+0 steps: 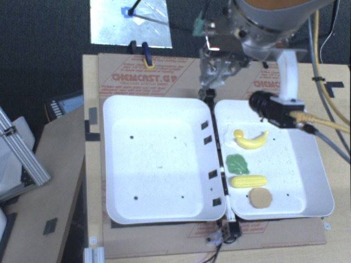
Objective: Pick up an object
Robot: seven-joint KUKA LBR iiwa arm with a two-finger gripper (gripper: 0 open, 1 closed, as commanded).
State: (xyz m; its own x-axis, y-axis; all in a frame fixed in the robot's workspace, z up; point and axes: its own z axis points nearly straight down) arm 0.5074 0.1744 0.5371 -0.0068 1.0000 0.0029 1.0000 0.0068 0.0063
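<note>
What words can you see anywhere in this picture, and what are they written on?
"CHEMCAST G?": red letters on the brown cardboard sheet behind the left bin; the last character is unclear.
A second red print on the same cardboard behind the right bin, partly hidden by the arm: too cut off to read.
Red print on the cardboard's front edge: too blurred to read.
</note>
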